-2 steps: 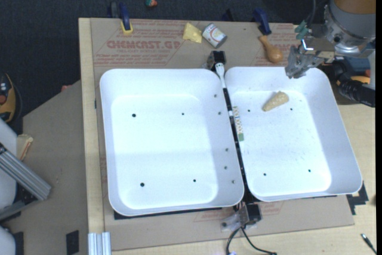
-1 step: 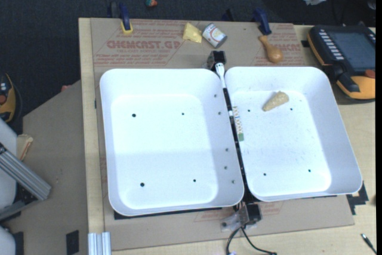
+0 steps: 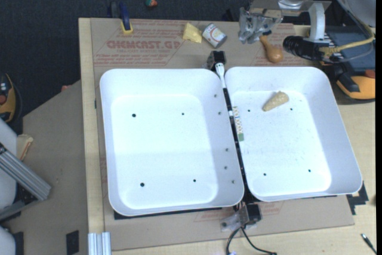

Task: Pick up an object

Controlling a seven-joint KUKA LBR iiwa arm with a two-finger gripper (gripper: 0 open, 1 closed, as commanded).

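A tan cone-shaped object (image 3: 275, 101) lies on its side in the right bin (image 3: 310, 152), near its back wall. My gripper (image 3: 255, 33) hangs above the bench just behind the right bin's back left corner, up and to the left of the cone. Its fingers stand open with nothing between them. The left bin (image 3: 161, 146) holds no loose thing.
On the bench behind the bins lie a brown pear-shaped piece (image 3: 273, 51) right of the gripper, a small grey-white box (image 3: 213, 35) and a yellow wedge (image 3: 192, 33). A blue and yellow clamp (image 3: 125, 18) sits at the bench's back left.
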